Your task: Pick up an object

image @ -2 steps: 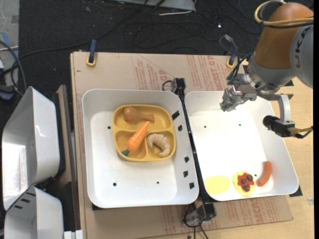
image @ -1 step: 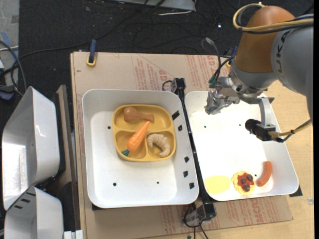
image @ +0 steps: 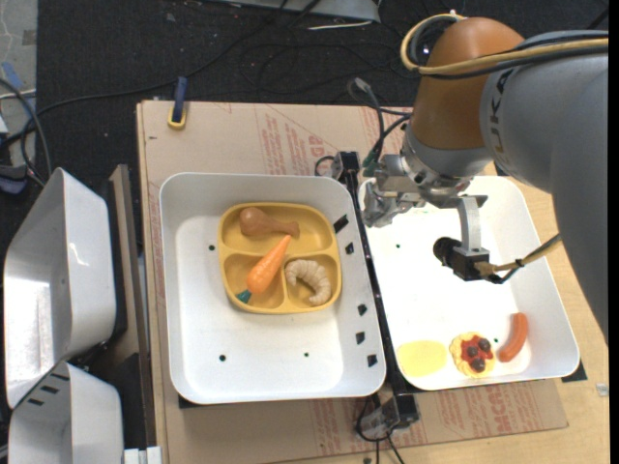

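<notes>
Left bin (image: 198,356) on counter (image: 251,129): yellow divided plate (image: 226,259) holds drumstick (image: 266,223) in top compartment, carrot (image: 269,264) tilted across lower-left compartment, shrimp (image: 311,278) in lower-right compartment.

Claw (image: 385,201): over upper-left corner of right bin (image: 426,307), near divide between bins. Released or clenched: cannot tell. No object visibly in grasp.

Right bin, near edge: yellow disc (image: 422,358), small topped tart (image: 474,352) just beside it, sausage (image: 514,336) near right corner.
</notes>
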Tool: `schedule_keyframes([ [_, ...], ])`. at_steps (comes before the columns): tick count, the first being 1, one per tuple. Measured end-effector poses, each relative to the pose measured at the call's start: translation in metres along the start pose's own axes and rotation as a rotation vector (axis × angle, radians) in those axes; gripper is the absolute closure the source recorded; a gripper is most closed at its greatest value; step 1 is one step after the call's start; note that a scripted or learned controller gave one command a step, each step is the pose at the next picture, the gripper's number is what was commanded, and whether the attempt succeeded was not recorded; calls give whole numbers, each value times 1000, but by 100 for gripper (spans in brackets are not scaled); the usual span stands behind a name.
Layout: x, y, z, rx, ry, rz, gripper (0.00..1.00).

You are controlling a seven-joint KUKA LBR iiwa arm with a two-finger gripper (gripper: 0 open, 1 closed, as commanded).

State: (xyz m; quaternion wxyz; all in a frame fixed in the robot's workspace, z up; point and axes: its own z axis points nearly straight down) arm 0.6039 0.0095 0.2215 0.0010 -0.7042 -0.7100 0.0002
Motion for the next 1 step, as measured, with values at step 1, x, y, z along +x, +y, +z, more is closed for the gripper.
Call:
schedule_keyframes([
  [1,59,5,-12,-4,1,-2,100],
])
